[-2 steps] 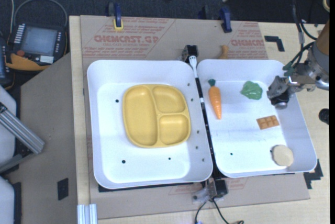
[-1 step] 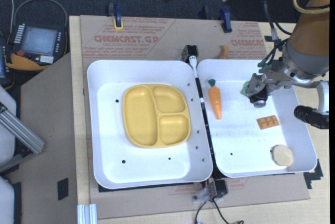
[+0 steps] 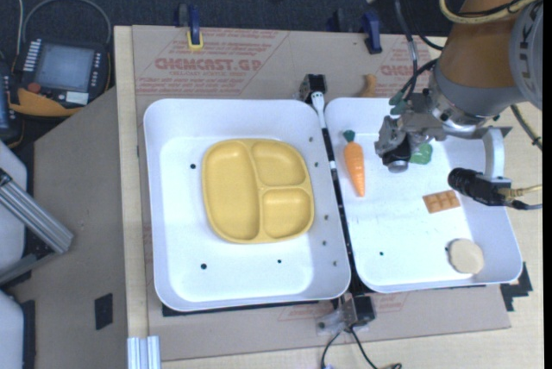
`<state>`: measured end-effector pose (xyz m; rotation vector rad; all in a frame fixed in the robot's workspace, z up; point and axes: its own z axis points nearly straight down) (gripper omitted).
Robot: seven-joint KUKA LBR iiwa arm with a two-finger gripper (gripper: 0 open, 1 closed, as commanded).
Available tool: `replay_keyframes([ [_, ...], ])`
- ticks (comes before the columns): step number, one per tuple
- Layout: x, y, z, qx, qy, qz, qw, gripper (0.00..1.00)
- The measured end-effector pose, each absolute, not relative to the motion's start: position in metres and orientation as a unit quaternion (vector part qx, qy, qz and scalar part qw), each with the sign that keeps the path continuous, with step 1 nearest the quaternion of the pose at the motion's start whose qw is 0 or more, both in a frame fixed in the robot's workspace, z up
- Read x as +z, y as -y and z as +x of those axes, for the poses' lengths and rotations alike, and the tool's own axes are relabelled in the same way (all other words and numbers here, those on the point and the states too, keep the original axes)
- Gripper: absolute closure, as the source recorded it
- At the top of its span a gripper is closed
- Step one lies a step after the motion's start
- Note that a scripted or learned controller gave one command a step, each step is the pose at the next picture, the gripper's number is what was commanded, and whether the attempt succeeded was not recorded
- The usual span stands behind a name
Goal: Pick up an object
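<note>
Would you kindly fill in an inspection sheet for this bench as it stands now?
Surface: two shallow white bins, left bin and right bin, on a brown board.
Job's things: orange toy carrot with green top, flat brown waffle-like piece, round beige disc, small green item beside the pincer, all in the right bin.
Clutter: yellow three-compartment plastic plate in the left bin.
Grippers: pincer low over the right bin's far side; finger state unclear.
Cables: black cable at the near edge.
Surroundings: handheld control pendant, blue clamps.
</note>
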<state>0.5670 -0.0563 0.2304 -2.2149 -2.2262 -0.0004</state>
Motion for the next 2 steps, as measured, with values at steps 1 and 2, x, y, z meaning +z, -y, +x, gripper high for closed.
replay_keyframes([
  [1, 0.222, -0.003, 0.586, -0.0013, 0.710, -0.705, 0.000, 1.00],
  [2, 0.231, -0.059, 0.601, -0.0019, 0.709, -0.705, 0.000, 1.00],
])
